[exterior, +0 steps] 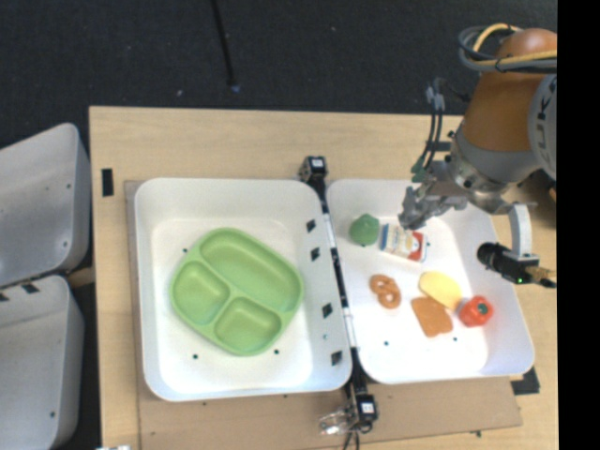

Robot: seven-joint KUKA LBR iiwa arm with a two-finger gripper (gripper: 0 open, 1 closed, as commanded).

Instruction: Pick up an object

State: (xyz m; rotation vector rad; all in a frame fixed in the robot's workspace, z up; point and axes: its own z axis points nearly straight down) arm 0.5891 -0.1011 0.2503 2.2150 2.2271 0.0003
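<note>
**A:** The grey arm with the orange band reaches in over the right-hand shallow white bin point(497, 350), and its two-finger gripper point(413, 216) hangs right at the upper edge of the small white packet with red and blue print point(403, 243).

**B:** So the packet is the target?

**A:** My guess, yes. It is the nearest thing to the tool. The packet lies flat on the bin floor, directly below the gripper tip in this view and seemingly touching it, with its long axis running roughly left to right, tipped down a little on the right.

**B:** And the neighbours?

**A:** Take the packet as our landmark. The round green ball-like object point(365, 229) sits just beside it on the left. The brown pretzel-shaped ring point(384, 291) lies below it, the yellow rounded lump point(441, 287) below and to the right, the orange-brown slab point(431, 316) further down, and the red tomato-like piece with a green top point(475, 311) furthest right.

**B:** Is anything gripped?

**A:** Whether the gripper is spread or closed I cannot tell (the tip is a dark blur from up here), and nothing shows between it.

**B:** Left bin?

**A:** Well left of the packet, the green three-compartment plastic plate point(236, 291) rests in the left white bin point(150, 364).
</note>
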